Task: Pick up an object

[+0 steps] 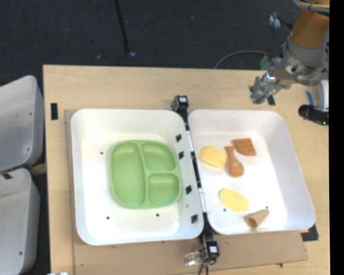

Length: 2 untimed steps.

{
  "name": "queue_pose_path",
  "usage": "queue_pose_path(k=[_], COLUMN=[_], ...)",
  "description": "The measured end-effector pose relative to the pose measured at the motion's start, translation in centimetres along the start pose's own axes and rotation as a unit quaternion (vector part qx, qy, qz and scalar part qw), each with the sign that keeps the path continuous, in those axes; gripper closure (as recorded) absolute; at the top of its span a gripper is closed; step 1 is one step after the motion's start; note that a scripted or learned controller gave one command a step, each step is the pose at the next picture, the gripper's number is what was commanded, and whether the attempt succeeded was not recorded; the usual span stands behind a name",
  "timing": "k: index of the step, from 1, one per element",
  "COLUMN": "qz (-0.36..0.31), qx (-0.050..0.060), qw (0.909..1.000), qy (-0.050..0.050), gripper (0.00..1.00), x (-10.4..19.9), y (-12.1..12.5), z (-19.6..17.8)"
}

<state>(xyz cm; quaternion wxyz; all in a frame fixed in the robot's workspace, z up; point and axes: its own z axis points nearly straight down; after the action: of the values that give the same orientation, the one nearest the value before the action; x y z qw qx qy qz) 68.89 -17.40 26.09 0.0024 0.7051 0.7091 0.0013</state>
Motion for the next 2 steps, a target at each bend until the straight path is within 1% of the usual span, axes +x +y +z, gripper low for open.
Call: queue_pose_path(k=[1, 2], qz=[0.001, 0.001], qx=[0.003, 0.003], qw=[1.0, 1.0], qy=[0.0, 0.0], gripper=[1.0, 1.0], x=[4.6, 8.3], y=[-1.9, -4.3], z=[1.1, 1.9])
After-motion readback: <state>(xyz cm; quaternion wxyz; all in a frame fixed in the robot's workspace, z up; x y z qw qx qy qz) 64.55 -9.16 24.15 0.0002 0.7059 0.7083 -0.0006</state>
